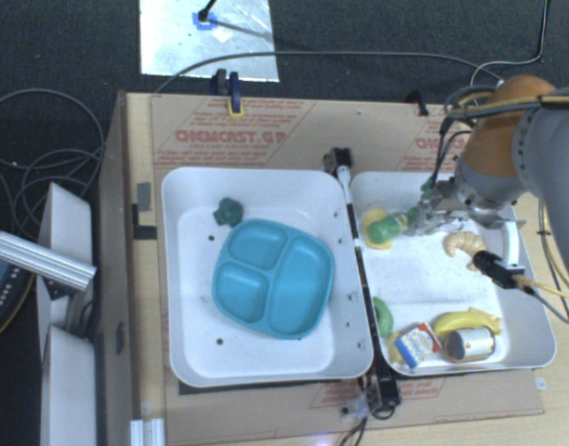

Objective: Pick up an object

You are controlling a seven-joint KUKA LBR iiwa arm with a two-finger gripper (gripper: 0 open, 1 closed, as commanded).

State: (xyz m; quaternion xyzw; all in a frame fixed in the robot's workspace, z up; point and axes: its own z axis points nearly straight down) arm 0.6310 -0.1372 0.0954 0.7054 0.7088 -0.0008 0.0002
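The hand (426, 214) hangs low in the upper part of the right bin (535, 342), just under the grey wrist and its orange band; from where I stand I cannot tell how it is set, the dark metal there being too small and muddled to read; nothing shows plainly gripped. Just beside it, toward the divider between the bins, lies a yellow-and-green toy (383, 229), which I take to be the thing it is after; whether the hand touches it I cannot say, but they are very close, the toy on the side away from the arm. It looks like a light plastic play-food piece, rounded and smooth, so likely to roll or squirt out of a pinch; I would take it across its narrower middle, not by the rounded end.

A pale croissant-shaped piece (463, 242) lies near the hand on the other side, close under the arm. Farther down the same bin sit a banana (466, 321), a small can (470, 345), a little carton (416, 345) and a green piece (383, 316) against the divider; all well apart from the hand. The left bin (187, 277) carries a blue divided plate (272, 277) and a small dark green object (229, 212); both bins rest on the worktop (266, 133).
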